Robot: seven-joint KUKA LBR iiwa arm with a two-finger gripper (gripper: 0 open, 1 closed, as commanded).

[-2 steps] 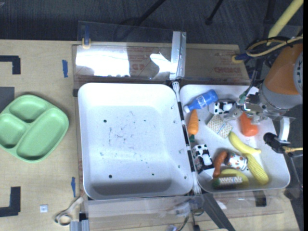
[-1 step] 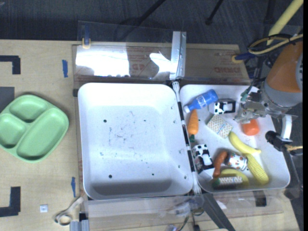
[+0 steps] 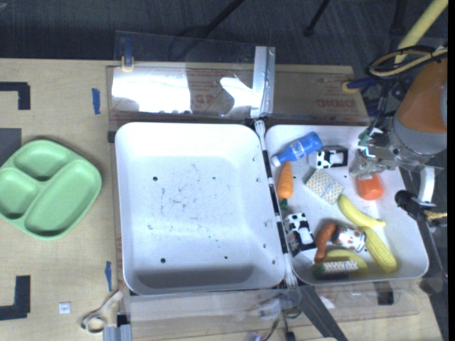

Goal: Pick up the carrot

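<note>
**Orange carrot waits at the divider, arm off to the far side**

Orange and upright-ish, the carrot [image 3: 285,182] lies along the left wall of the right bin [image 3: 412,267], right against the divider between the two bins. Crowded company here: a blue bottle [image 3: 298,148] sits just above its tip, a black-and-white cow toy [image 3: 298,231] just below it, and a pale checked block [image 3: 323,186] close on its right. Further along, a second black-and-white toy [image 3: 331,158] near the back wall, a banana [image 3: 359,213], a corn cob [image 3: 380,250], a reddish sausage-shaped piece [image 3: 325,238] and a green item [image 3: 341,265] at the front edge.

Over on the right, the arm hangs above the bin's far side, and the gripper [image 3: 370,170] sits directly over a small orange-red object [image 3: 370,187]. Whether the fingers are open or closed, or have anything in them, I cannot tell from this angle.

Left bin [image 3: 142,141] sits beside it, and a green divided plate [image 3: 47,189] rests on the worktop [image 3: 50,84] further left.
</note>
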